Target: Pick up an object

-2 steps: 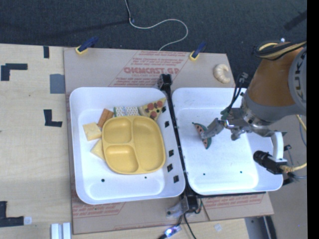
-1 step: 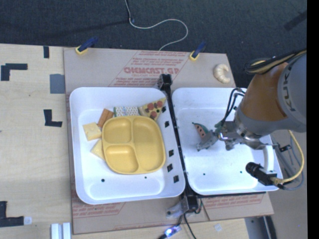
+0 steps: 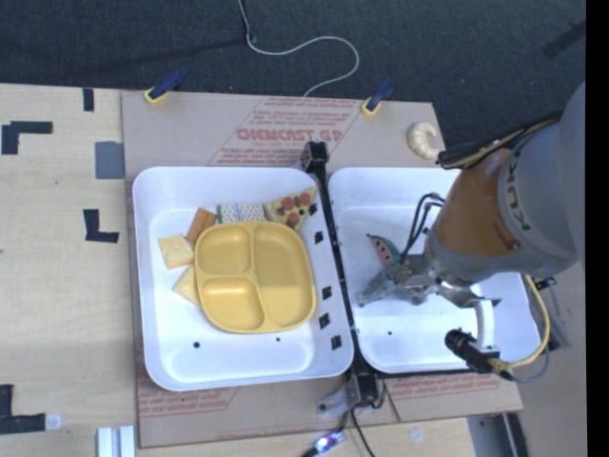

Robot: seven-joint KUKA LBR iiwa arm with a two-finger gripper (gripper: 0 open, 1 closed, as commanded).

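Right bin (image 3: 514, 336), near side: the gripper (image 3: 381, 288) sits low over the floor, arm reaching in from the right, orange band above the wrist. The 2 grey fingers (image 3: 373, 293) point left toward the divider between bins; whether they are wide or narrow, cannot tell, since the wrist blocks the base. Nothing visibly clamped.

Just beyond the fingertips lies 1 small object (image 3: 383, 249), brown and green, flattish, on the bin floor, probably the target. Judgement: the grasp is not yet made; to do it well, centre the fingers over the object, straddle its narrow side, press to the floor before closing, and lift straight.

Farther left, the left bin (image 3: 152, 255) holds a yellow 3-compartment plate (image 3: 255, 276), with crackers (image 3: 177, 250) and a pizza-slice toy (image 3: 293, 206) beside its edges.
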